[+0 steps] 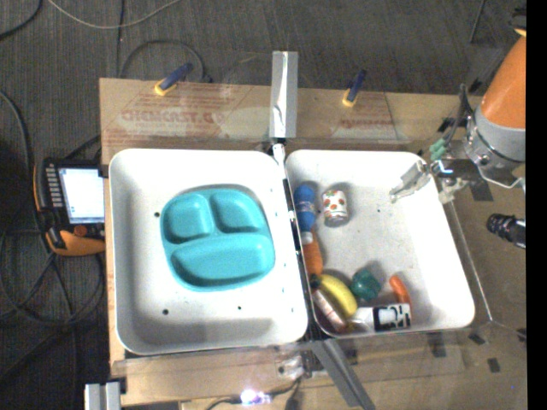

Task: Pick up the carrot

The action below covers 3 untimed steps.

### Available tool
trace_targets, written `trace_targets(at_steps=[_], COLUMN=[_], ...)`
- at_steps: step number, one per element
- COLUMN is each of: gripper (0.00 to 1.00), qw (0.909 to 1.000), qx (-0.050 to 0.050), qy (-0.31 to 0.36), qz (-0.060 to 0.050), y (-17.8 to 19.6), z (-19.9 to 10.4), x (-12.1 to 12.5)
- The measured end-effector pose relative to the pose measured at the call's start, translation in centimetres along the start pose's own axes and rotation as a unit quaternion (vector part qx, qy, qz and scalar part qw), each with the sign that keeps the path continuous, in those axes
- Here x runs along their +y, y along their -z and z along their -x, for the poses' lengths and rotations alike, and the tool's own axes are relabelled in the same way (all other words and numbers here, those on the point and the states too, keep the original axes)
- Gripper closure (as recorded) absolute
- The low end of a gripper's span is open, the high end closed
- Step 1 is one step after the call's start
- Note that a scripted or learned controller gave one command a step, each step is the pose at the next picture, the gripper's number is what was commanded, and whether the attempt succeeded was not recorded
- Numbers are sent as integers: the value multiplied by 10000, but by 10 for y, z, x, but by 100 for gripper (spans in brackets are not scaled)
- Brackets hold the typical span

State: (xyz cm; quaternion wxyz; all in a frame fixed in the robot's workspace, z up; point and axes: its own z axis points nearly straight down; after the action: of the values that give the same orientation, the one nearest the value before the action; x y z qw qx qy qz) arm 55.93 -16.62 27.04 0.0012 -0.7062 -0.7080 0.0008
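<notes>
Approach step: the two-finger metal gripper (416, 180), fingers apart and holding nothing at right of frame, must descend toward the small orange carrot (399, 288), lower right

Small orange carrot (399, 287) lies tilted near the right bin's (444, 229) front edge

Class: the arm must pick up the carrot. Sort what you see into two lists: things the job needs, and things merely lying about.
Needed for the job:
small orange carrot, right bin
end effector, above the right bin's upper right corner

Lying about:
teal divided plastic tray, left bin
yellow banana
small white patterned cup
blue bottle
dark green rounded toy
</notes>
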Motion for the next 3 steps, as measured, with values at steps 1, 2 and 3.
trace_targets(at_steps=[1,2,3], gripper=[0,0,100], qw=[9834,9821,9822], qx=[6,-38,-25], qy=[1816,1880,1878], qz=[5,65,93], y=[-121,-179,-169], z=[-7,-32,-34], x=[-4,7,9])
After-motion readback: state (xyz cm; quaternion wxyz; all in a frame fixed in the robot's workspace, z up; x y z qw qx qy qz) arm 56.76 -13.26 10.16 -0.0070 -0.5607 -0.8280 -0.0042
